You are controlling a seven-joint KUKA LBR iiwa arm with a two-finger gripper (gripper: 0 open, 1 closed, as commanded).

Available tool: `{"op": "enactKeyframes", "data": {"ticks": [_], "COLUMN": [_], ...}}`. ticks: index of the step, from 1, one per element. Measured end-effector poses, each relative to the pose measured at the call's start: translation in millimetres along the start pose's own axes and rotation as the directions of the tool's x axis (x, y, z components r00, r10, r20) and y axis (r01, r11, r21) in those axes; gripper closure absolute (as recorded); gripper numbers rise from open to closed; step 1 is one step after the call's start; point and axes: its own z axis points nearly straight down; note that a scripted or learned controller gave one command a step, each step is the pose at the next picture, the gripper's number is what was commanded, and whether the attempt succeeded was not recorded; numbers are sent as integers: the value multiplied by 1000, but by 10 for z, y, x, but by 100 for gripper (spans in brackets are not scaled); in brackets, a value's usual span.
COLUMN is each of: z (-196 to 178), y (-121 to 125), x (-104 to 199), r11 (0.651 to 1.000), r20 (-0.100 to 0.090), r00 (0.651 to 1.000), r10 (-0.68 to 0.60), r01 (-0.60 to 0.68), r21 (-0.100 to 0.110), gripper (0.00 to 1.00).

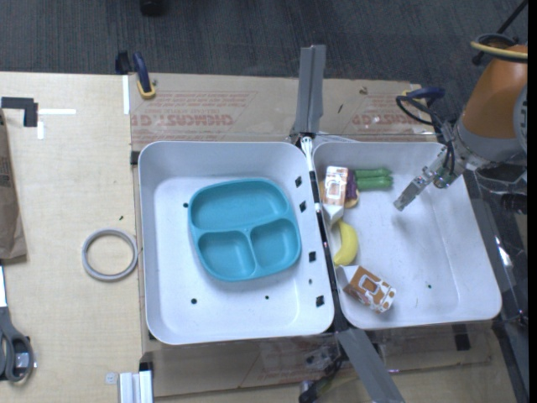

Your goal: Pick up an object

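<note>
- The gripper (409, 196) hangs over the right bin (436, 305), toward its far right part, tilted so its tip points down and left. Nothing sits between the fingers; from where I stand they look drawn close together, though at this size I cannot tell for sure whether they are open or closed.
- The arm (495, 99), grey with its orange band, reaches in from the right, above the bin's far right corner.
- Left of the gripper, well apart from it, a green object (374, 179) lies by the far wall, just beside a small printed packet (336, 186).
- A banana (345, 243) lies against the bin's left wall, nearer than the packet.
- An orange-and-white box (370, 290) lies in the near left part of the same bin.
- In the left bin (168, 309) rests a blue divided plate (244, 228).
- On the bench left of the bins lies a grey ring (110, 253).
</note>
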Motion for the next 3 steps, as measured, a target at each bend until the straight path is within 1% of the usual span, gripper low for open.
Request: {"op": "enactKeyframes", "data": {"ticks": [1, 2, 3], "z": [159, 56, 159], "y": [635, 641, 633], "x": [483, 473, 775], "r11": [998, 998, 965], "r20": [-1, 3, -1], "r00": [998, 998, 965], "r10": [-64, -66, 262], "r01": [64, 66, -262], "r21": [-1, -2, 2], "gripper": [0, 100, 100]}}
